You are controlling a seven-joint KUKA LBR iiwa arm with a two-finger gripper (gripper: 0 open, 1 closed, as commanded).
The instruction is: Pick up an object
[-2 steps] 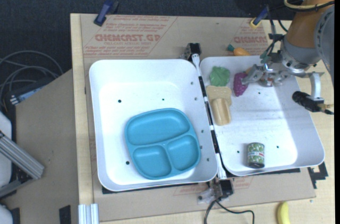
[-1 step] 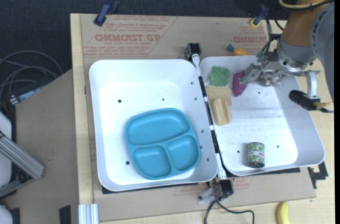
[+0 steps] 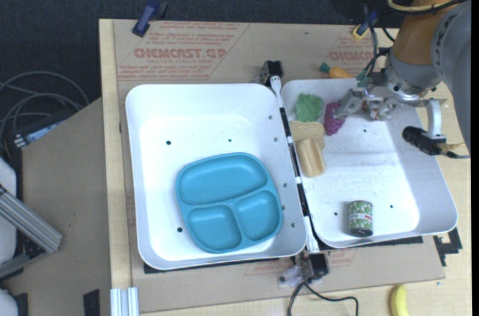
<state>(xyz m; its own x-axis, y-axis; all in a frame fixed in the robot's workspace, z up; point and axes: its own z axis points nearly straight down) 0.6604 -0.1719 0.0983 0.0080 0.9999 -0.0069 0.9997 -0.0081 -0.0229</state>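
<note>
Gripper [image 3: 346, 109] low over right bin [image 3: 419, 221] | fingers unclear, can't tell | small magenta soft object [image 3: 334, 119] just beside | centre over it before closing

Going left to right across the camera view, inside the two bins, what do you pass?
Blue divided tray in the left bin → tan wooden brush and green scrubber at the right bin's left edge → purple object → small can → gripper.
</note>
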